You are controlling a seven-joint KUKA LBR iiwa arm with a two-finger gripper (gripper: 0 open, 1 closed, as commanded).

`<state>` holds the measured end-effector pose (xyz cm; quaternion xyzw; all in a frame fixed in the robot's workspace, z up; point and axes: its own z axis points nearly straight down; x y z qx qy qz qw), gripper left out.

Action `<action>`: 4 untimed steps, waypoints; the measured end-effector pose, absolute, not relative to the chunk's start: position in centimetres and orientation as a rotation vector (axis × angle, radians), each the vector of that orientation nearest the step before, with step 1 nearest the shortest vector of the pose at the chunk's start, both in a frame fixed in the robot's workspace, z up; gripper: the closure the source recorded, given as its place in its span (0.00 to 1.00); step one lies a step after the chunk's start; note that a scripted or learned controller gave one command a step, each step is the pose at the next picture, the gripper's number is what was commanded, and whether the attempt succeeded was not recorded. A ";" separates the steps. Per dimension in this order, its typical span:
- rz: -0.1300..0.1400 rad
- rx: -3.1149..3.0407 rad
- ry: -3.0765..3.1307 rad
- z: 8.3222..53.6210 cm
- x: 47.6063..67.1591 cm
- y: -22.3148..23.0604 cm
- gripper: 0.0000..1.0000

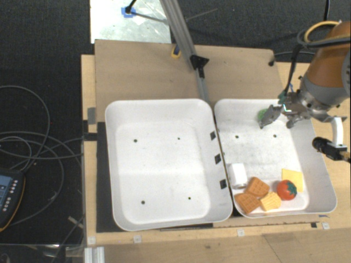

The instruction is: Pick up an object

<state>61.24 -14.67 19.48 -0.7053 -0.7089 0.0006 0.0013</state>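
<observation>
my gripper [281, 115] at right bin's [321, 201] 12 o'clock, fingers apart | small green object [264, 114] possibly between them, blurry | toys clustered at 6 o'clock | close squarely, confirm grip before lifting

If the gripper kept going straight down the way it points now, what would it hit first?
Probably the bare floor of the right bin near its far edge. The gripper hangs there with something green at its tip. The food pieces lie at the near edge, off that line. Height is hard to judge.
</observation>
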 end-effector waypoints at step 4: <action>-0.004 -2.218 -2.230 10.3 62.1 -14.5 1.00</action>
